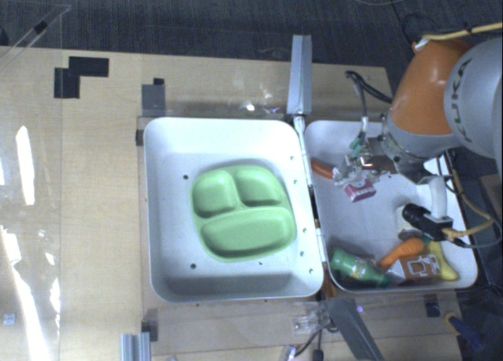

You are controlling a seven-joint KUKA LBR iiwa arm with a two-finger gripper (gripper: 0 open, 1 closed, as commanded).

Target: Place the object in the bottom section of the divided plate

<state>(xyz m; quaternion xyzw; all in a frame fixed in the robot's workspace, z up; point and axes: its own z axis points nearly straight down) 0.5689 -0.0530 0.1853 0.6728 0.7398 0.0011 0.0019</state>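
Observation:
A green divided plate (244,211) lies in the left bin (165,265), with two small sections at the back and one wide section (247,235) at the front. My gripper (353,172) hangs over the back of the right bin (346,218). A small pink and maroon object (360,190) sits right at the gripper's tip; whether it is gripped or resting on the bin floor I cannot tell. The plate's sections hold nothing.
In the right bin an orange-red sausage-like piece (321,168) lies by the left wall. Along the front wall are a green bottle (357,267), a carrot (401,251), a brown packet (420,270) and a yellow banana (445,267). A metal divider (301,76) stands between the bins.

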